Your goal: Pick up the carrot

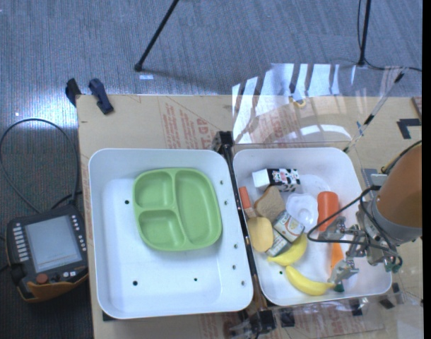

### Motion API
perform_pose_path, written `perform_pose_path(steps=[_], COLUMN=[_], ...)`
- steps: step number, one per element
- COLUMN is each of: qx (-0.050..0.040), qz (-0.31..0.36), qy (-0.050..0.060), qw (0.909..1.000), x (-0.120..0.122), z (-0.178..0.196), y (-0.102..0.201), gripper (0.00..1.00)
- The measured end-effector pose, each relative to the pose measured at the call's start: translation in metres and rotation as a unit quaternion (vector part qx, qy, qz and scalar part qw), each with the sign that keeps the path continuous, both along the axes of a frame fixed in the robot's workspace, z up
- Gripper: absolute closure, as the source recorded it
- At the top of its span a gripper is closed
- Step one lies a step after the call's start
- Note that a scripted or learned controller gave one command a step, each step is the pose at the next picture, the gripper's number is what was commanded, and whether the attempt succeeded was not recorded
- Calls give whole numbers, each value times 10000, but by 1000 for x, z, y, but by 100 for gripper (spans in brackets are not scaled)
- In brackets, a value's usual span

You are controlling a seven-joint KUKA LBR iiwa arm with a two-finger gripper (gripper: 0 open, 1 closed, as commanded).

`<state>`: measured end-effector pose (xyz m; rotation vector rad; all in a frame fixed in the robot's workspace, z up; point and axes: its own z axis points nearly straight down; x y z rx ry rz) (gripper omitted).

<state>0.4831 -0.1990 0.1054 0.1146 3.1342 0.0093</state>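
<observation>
1. Gripper (351,256) hangs low over the right bin's (345,162) near right corner, on the grey arm (406,196) with its orange band coming in from the right. I cannot tell from here how its metal fingers are set; they are a tangle against the white floor.
2. Left bin (116,260) carries a green divided plate (178,208), three compartments, lying flat near the bin's middle.
3. Over in the right bin I see the carrot (328,209), orange, standing lengthwise along the right side, its lower part running under the gripper's linkage.
4. Two bananas: one (292,251) curved at the bin's centre, the other (307,282) along the near wall, just beside the gripper.
5. A slice of brown bread (270,203) sits left of centre, touching a yellowish potato-like lump (261,234) below it.
6. A black-and-white carton (277,178) lies toward the far wall.
7. On the floor to the left, a teach pendant (47,249) rests beside the bench.
</observation>
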Motion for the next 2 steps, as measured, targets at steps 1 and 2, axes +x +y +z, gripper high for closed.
perform_pose_path(steps=[1,2], qx=[6,10], qz=[-29,-35], qy=[-16,-13], qw=[10000,10000], x=[1,1], z=[9,9], y=[0,0], gripper=[100,0])
